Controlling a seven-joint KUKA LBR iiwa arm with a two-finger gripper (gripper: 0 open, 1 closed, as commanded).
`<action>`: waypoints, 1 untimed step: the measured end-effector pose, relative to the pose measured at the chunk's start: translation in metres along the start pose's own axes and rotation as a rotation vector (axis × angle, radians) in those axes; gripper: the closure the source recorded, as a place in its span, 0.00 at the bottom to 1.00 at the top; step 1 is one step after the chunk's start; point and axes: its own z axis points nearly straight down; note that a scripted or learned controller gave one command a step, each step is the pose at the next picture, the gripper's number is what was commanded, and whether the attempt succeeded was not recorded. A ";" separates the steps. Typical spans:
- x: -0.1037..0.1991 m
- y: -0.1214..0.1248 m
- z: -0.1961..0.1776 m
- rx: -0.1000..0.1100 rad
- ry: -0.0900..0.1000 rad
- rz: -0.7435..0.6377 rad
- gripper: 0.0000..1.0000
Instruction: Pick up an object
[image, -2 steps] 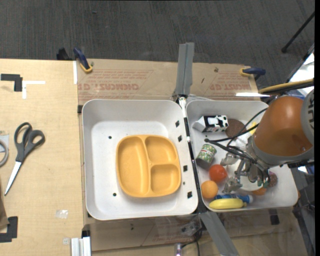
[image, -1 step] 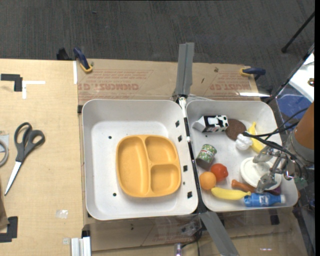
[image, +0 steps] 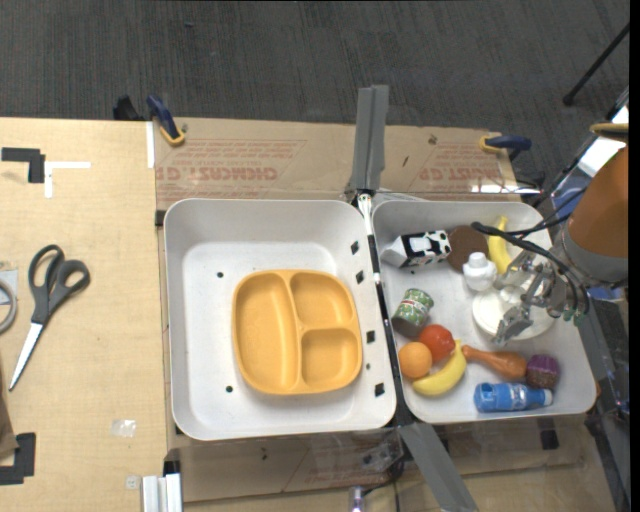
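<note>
The right bin (image: 570, 395) holds several objects: a black-and-white cow toy (image: 425, 248), a brown item (image: 463, 245), a yellow banana (image: 499, 250), a small white bottle (image: 480, 271), a green can (image: 412, 309), a tomato (image: 438, 340), an orange (image: 414, 359), a second banana (image: 443, 374), a blue bottle (image: 510, 397), a purple item (image: 542, 371) and an orange carrot-like piece (image: 494, 358). My gripper (image: 520, 308) hangs low over a white round object (image: 497, 316) at the bin's right side. Nothing shows between its fingers.
The left bin (image: 190, 330) holds a yellow divided tray (image: 297, 331). Scissors (image: 45, 295) lie on the wooden bench at far left. Cardboard (image: 260, 160) with clamps lies behind the bins. Cables trail from the wrist over the right bin's far corner.
</note>
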 end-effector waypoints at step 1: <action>0.071 0.010 0.000 0.012 -0.015 0.047 0.00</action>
